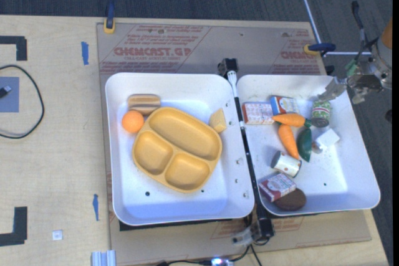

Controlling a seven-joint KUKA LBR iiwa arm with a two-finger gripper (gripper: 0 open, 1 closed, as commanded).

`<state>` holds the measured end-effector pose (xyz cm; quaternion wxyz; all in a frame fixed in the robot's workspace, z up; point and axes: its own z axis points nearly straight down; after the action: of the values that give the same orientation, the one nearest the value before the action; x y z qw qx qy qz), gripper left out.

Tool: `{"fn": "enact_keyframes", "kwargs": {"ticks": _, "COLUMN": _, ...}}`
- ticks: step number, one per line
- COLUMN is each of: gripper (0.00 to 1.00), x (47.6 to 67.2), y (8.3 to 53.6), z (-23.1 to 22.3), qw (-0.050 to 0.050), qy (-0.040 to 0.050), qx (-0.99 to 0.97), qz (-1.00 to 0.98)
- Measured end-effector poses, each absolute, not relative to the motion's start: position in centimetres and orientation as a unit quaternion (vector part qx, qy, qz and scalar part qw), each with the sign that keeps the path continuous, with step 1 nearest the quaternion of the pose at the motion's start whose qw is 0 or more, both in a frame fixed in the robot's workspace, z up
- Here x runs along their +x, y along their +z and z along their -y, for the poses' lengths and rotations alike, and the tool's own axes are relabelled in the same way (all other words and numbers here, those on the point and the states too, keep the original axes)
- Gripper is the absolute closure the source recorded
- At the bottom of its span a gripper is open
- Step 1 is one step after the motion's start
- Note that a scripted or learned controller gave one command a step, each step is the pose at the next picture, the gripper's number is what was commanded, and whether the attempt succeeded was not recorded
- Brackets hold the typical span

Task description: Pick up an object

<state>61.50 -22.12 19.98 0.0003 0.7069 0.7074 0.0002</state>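
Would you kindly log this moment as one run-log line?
gripper: over right white bin, far edge | nearest: small green-labelled can | held: nothing seen | left bin: yellow divided plastic tray

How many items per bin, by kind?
Left bin:
Yellow divided tray: 1
Hot dog: 1
Orange: 1
Pale yellow wedge: 1

Right bin:
Carrots: 2
Small cartons or boxes: 3
Green-labelled can: 1
Green vegetable: 1
White cup: 1
White block: 1
Brown lump: 1

Total: 14

A single fixed camera looks down from above at a slant, far enough back to take in both white bins: the left bin point(118, 134), the right bin point(361, 165), and the bench point(50, 165) around them.
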Motion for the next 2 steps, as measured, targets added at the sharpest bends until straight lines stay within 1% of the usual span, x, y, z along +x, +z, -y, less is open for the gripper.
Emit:
{"fn": "enact_keyframes", "kwargs": {"ticks": 1, "gripper": 0.00, "x": 60.6, "y": 10.3, "z": 21.9, "qw": 0.001, "qy": 0.0051, "qx": 0.705, "qz": -0.709}}
{"fn": "enact_keyframes", "kwargs": {"ticks": 2, "gripper": 0.00, "x": 55.5, "y": 8.6, "z": 12.9, "qw": 0.000, "qy": 0.0014, "qx": 0.706, "qz": -0.708}}
